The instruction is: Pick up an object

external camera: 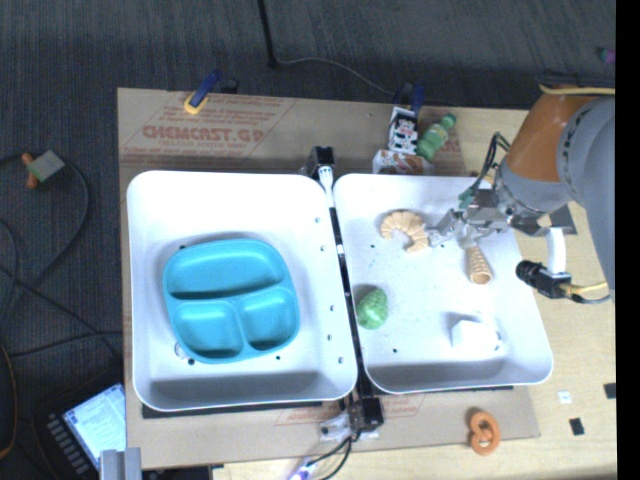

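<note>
- The hand (452,224) hangs low over the back of the right bin (520,363), just beside the croissant (405,228); I cannot tell its state.
- An ice-cream cone (479,264) lies just in front of the hand.
- A green ball (372,307) sits near the bin's left wall, and a white block (473,331) lies toward the front.
- The left bin (150,268) holds a blue divided tray (232,299).

Right bin (520,368) contents: croissant (404,227), cone (479,265), green ball (372,307), white block (473,332), possibly foam.
</note>
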